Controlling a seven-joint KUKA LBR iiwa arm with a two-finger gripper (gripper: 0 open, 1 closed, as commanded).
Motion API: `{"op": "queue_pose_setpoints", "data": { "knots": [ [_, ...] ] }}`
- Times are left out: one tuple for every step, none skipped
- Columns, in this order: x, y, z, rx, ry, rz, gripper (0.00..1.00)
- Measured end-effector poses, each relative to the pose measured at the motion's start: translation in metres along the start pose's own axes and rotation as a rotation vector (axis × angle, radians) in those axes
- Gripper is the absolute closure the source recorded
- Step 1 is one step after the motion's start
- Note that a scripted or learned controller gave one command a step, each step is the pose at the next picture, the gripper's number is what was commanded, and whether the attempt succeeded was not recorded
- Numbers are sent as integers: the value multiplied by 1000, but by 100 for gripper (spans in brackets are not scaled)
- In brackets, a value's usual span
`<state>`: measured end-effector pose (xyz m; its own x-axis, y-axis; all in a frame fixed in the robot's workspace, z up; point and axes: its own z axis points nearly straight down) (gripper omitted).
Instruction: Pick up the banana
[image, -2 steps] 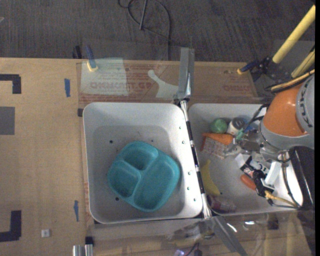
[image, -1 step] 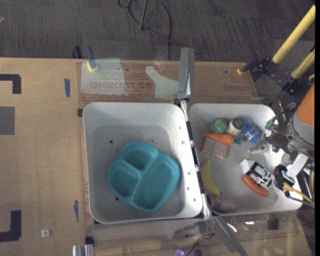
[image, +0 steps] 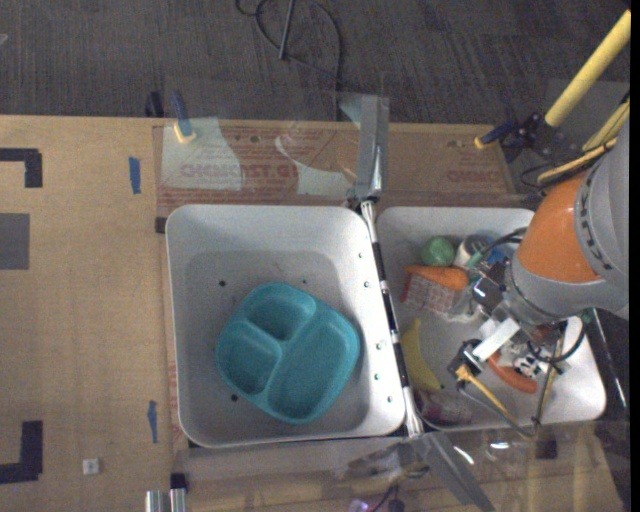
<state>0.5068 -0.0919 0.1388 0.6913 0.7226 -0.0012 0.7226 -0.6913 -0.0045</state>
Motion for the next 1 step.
{"op": "queue_pose_setpoints", "data": {
  "knots": [
    [0, 0, 0, 0, 0, 0, 0]
  ]
}}
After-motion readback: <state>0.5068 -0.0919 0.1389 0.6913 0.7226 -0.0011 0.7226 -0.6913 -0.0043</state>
